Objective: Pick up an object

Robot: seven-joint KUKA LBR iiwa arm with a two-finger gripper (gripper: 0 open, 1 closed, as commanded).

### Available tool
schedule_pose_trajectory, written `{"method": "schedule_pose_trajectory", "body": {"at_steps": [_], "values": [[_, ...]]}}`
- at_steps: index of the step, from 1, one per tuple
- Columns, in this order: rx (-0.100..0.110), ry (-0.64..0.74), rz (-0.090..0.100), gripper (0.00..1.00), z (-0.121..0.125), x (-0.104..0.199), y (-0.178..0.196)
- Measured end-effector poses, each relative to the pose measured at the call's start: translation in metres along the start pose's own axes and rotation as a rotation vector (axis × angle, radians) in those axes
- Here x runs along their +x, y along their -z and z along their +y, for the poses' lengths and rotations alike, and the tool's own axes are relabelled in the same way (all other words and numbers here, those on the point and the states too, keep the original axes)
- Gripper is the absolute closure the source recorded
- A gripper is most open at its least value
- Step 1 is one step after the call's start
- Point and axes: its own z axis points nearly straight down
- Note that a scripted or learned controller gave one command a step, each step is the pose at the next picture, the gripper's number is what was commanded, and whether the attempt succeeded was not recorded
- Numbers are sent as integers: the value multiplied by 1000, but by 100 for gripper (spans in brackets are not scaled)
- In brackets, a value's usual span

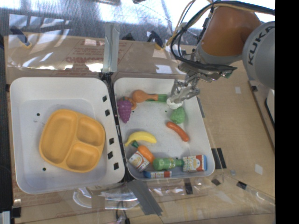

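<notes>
The end effector (179, 98) hangs low in the right bin (205, 139), right above a small green toy (178, 115) near the back wall. It is not clear if its tips are apart or together. To do this step well, the arm should come straight down, close on the green toy alone, and stay away from the orange sausage (178, 131) just beside it.

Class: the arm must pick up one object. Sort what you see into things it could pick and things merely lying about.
Could pick: banana, purple grapes, orange sausage, green bottle, small carton.
Lying about: yellow divided tray, left bin.
</notes>
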Motion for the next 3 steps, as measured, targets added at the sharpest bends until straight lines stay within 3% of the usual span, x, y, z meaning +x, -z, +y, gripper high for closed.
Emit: {"method": "schedule_pose_trajectory", "body": {"at_steps": [1,2,3], "values": [[-1,147,-1,100,4,-10,3],[6,423,0,100,-4,6,7],[-2,542,-1,100,10,-16,9]]}}
